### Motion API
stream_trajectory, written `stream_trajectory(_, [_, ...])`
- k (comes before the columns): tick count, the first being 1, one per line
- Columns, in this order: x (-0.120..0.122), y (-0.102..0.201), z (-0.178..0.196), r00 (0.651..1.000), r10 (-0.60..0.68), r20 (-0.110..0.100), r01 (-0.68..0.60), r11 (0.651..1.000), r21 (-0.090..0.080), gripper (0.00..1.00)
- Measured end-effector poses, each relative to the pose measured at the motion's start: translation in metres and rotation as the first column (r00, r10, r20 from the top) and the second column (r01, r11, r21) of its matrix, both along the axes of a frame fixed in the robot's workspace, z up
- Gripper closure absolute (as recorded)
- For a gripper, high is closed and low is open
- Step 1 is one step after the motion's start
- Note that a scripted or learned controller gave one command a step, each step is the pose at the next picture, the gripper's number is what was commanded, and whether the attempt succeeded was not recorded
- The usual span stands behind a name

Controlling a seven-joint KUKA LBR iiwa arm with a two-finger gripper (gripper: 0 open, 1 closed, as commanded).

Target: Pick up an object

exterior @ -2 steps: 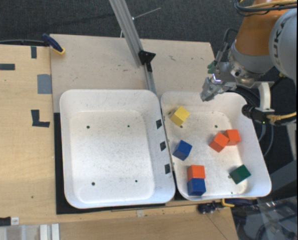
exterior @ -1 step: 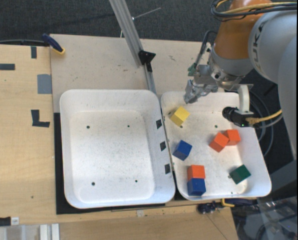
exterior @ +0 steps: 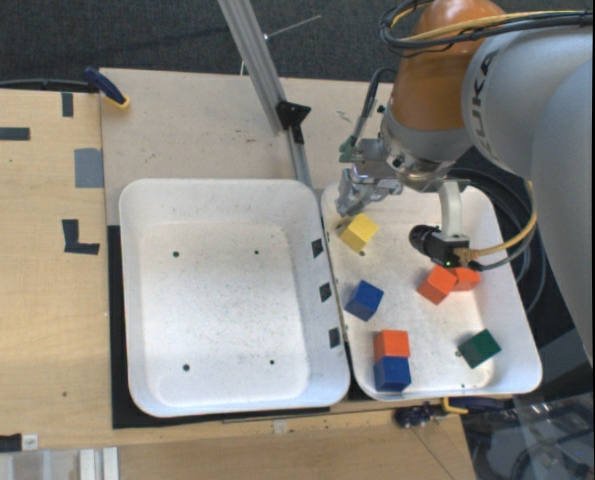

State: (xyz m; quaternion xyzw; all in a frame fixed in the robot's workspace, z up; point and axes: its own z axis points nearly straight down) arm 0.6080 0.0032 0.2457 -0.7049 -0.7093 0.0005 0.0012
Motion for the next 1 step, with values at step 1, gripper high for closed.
stream_trajectory(1, [-0.0017, 0.0478, -0.0150, 1.000, 0.000, -0.001, 0.000, 1.000, -0.001, 1.00])
